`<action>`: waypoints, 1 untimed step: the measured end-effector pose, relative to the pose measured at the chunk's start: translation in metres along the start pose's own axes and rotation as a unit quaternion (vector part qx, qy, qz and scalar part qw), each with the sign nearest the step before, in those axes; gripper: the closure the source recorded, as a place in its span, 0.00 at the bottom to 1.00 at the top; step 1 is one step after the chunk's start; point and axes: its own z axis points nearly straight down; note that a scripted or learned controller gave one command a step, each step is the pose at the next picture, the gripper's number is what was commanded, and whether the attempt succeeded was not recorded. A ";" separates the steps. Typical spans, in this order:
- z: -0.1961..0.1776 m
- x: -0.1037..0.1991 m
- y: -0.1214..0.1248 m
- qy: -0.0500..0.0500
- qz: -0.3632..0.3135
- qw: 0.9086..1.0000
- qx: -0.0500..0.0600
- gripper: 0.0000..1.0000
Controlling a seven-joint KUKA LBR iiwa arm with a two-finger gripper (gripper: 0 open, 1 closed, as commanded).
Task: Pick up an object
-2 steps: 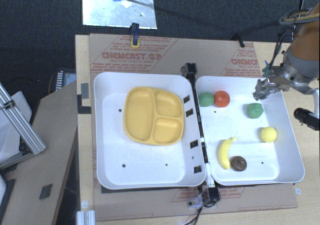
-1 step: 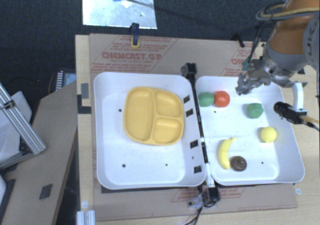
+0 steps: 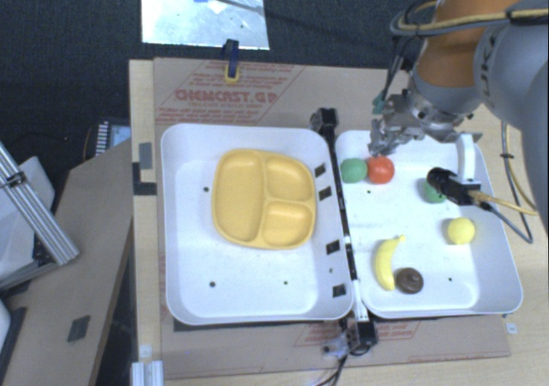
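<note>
In the right bin (image 3: 480,290) lie a green ball (image 3: 352,170), a red-orange ball (image 3: 381,171), a second green piece (image 3: 431,192) partly hidden by a black fitting, a yellow lemon (image 3: 461,231), a banana (image 3: 387,261) and a brown disc (image 3: 408,280). My gripper (image 3: 383,143) hangs at the bin's far left part, directly above the red-orange ball and close to it. Nothing shows between its fingers.
The left bin (image 3: 184,290) holds a yellow divided plate (image 3: 262,197). A black divider with clips (image 3: 336,204) runs between the bins. A black fitting with a cable (image 3: 452,186) and a white bracket (image 3: 467,157) sit at the right bin's far right side.
</note>
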 end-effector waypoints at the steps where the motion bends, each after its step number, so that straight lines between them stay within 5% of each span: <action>1: 0.001 0.043 0.008 0.000 0.001 1.000 0.000 1.00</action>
